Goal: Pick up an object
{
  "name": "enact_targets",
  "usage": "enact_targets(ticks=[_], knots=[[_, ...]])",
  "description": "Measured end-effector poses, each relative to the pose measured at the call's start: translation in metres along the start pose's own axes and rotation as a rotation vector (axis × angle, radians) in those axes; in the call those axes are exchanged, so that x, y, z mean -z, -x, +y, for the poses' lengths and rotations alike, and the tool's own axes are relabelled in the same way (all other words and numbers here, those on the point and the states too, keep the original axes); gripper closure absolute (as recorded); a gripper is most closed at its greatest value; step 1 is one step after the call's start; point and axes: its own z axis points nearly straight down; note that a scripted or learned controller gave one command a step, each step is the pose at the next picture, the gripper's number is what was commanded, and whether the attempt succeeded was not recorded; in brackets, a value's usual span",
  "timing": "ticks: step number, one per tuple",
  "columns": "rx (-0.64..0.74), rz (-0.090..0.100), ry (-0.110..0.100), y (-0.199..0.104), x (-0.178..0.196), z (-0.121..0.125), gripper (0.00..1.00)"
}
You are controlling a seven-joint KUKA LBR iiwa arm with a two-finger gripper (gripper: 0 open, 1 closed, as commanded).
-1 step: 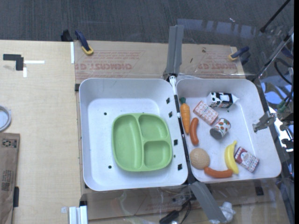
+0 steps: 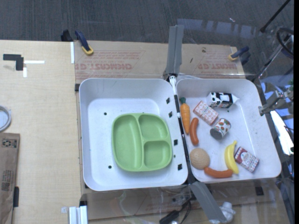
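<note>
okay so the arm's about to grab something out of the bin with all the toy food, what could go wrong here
The banana lies against the small red carton, so a grab might catch both or knock one aside. The carrot and sausage lie close to the right bin's wall, probably leaving little room beside them.

You see the green divided plastic plate in the left white bin, the orange toy carrot in the right white bin.

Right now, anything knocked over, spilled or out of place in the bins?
Only the small can in the right bin lies tipped on its side. The green divided plate sits flat in the left bin; no spills.
</note>
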Motion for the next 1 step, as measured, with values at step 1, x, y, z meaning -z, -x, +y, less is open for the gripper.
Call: enact_targets(ticks=[1], knots=[[0.049, 0.003, -0.003, -0.0419, -0.196, -0.0005, 0.0]])
